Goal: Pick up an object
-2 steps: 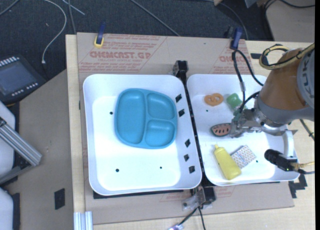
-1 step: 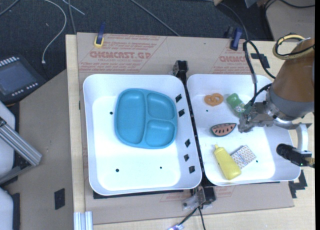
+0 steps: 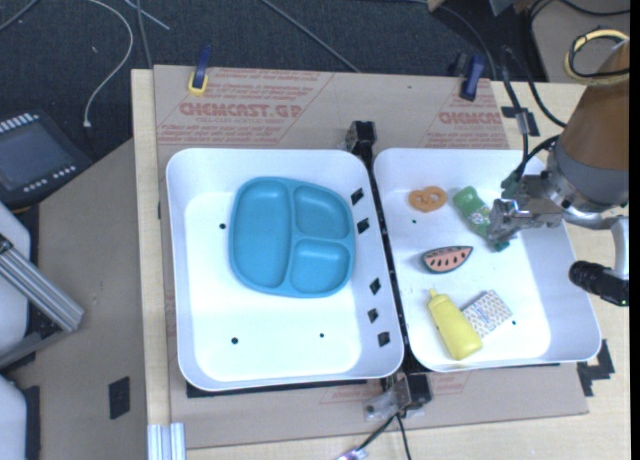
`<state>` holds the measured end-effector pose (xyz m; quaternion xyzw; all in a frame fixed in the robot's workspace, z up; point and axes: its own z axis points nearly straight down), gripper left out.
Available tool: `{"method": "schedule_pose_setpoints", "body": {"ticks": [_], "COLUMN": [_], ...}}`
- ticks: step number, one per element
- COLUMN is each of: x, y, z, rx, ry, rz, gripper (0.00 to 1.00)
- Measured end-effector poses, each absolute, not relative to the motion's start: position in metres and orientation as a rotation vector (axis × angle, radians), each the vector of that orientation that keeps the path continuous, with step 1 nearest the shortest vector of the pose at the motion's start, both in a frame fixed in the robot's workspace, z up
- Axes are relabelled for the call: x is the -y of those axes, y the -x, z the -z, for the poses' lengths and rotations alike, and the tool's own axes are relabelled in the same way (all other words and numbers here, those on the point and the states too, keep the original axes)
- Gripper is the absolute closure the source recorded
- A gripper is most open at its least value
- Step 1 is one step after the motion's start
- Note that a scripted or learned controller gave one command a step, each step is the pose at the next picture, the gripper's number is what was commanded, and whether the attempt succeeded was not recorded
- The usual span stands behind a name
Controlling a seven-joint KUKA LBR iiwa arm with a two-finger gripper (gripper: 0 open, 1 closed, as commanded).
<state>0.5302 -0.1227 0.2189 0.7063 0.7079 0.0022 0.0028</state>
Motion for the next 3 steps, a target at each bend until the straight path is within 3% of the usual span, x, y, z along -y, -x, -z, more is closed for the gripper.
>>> {"method": "schedule_pose_setpoints", "body": {"ticks": [1, 2, 3], "x": [0.127, 0.075, 0.022], "y": [-0.534, -0.523, -0.524], "z": [-0.283, -0.262, -0.257], "rx": [-2.218, -2.230, -2.231], "ry": [-2.215, -2.220, -2.217], "rz": [-0.007, 0.000, -0.001], "gripper": [1.00, 1.00, 1.00]}}
